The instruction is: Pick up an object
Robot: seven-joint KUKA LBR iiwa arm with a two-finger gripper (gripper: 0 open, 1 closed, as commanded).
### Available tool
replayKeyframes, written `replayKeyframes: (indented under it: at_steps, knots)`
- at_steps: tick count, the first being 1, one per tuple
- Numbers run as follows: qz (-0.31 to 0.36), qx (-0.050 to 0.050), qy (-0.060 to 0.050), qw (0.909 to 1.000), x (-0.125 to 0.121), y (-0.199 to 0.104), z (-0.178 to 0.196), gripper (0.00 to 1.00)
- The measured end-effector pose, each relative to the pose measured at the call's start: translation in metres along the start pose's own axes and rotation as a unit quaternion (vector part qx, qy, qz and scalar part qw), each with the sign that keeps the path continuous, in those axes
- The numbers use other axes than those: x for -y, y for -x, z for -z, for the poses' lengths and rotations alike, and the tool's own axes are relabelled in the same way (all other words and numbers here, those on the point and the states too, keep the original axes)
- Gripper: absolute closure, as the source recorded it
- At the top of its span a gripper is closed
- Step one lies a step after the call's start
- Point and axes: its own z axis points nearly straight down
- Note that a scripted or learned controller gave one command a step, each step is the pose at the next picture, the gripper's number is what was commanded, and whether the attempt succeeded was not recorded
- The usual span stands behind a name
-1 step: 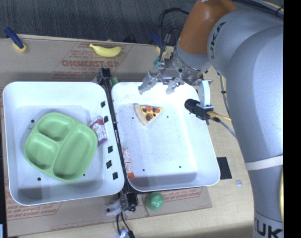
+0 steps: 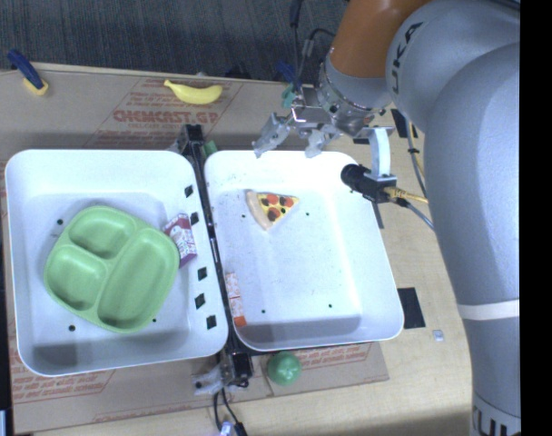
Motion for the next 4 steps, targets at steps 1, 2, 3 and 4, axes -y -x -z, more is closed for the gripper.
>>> replayKeyframes:
  at_steps: [1,2,3,4]
  knots:
    - [0.001,0.001,-0.002,1.0000,0.051,-0.051,-0.032,0.00]
    - [0.000,0.001,-0.003,1.0000,0.036,0.019,-0.136,0.00]
    - [0.002,0.001,-0.003,1.0000,0.035,0.018,-0.125,1.00]
    - [0.004,0.002,-0.003,1.0000,0.035,0.018,-0.115,1.00]
